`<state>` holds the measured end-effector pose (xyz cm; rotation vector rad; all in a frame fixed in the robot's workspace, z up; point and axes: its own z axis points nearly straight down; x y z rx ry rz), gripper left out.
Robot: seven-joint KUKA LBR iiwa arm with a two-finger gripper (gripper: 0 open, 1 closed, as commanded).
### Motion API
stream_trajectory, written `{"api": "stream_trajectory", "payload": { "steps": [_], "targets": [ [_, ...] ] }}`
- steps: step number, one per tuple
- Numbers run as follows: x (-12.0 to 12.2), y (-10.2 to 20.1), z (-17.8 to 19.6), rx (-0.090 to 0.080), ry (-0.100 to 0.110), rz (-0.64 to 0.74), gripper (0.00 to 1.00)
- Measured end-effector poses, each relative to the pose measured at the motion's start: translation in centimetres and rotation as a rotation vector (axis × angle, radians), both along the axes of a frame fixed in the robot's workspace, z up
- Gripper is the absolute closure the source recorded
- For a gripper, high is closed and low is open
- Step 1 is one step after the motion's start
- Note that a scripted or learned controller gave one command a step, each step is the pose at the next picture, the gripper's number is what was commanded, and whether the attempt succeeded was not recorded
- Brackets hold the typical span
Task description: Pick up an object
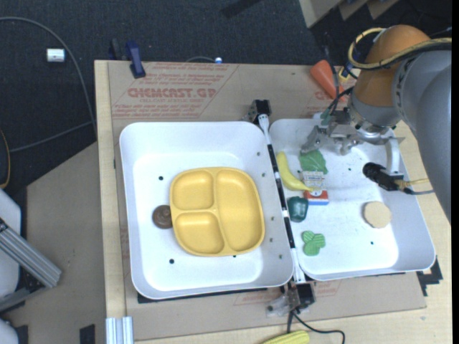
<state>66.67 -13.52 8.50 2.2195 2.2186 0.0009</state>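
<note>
Two shallow bins of smooth white plastic with rounded corners sit side by side on the surface (179, 95), a pale brown board with red lettering printed across its far edge. The left bin (136, 145) holds a glossy yellow plate (216, 211), a rounded square moulded into three compartments. A flat, dark brown disc (163, 216) is tucked against its left edge and partly hidden beneath it. The grey arm (427, 99), with its orange band (387, 56), comes in from the right. Its metal gripper (320, 138) hangs low over the far left part of the right bin (412, 253); whether the jaws are wide or narrow cannot be told from this slant. Just under and in front of the gripper lies the nearest thing to pick, a green piece (313, 163) with a paler, crumpled-looking top. Whether the gripper touches it is unclear. Beside that piece, along the bin's left wall, lies a curved, smooth yellow banana (289, 174). Nearer the camera sits a small block (318, 196) striped in red, white and blue, and just left of it a dark green lump (297, 208) with a slight shine. Farther forward is a bright green lobed piece (313, 242), shaped rather like a clover leaf. A round, matt beige puck (376, 214) rests apart from these, toward the right side of the bin.
</note>
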Motion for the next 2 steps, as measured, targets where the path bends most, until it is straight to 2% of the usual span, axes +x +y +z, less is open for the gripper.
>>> {"api": "stream_trajectory", "payload": {
  "steps": [1, 2],
  "targets": [
    [-1.0, 2.7, 0.0, 0.003, 0.005, 0.002, 0.00],
    [0.0, 3.6, 0.0, 0.001, 0.000, 0.002, 0.00]
  ]
}}
